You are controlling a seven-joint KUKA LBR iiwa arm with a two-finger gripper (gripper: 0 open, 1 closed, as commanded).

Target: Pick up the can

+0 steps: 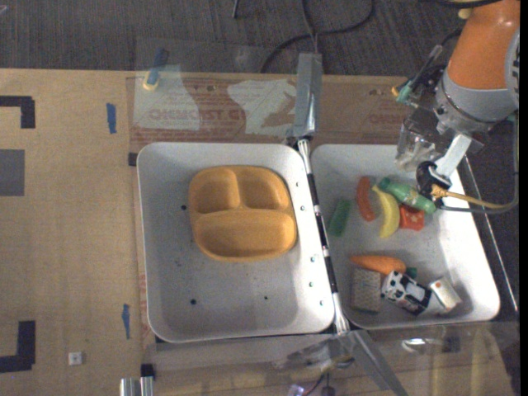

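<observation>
Risk of a wrong pick: gripper (417, 157) poised over far side of right bin (487, 304), grip state impossible to tell. Can (445, 294), judged to be the small pale cylinder, well away from the tool toward the near corner, just beside a black-and-white box (404, 290). Close beneath the tool instead: green bottle (406, 195) and banana (386, 213). Straight descent likely to snag those; crowding beside the can likely to spoil the grasp.
</observation>
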